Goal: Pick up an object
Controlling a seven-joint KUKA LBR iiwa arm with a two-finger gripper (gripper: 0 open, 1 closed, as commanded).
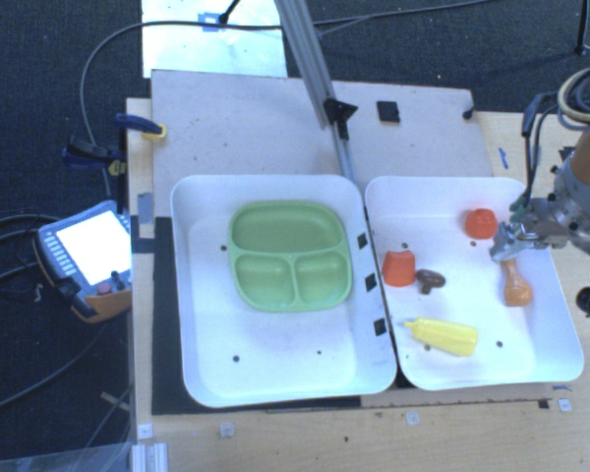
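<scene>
Above the right bin (560, 362), the gripper (509, 244) hovers near an orange carrot (516, 285).

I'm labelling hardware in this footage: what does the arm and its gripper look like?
The arm enters from the right as a rounded grey body with an orange band at its upper part. Looped pale and dark cables hang near it. Its gripper is a small metallic, silvery-grey assembly; finer markings are too small to make out.

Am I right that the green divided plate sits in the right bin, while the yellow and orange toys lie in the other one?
Not quite: the camera view shows the green divided plate in the left bin; the yellow toy and orange toys lie in the right bin.
</scene>
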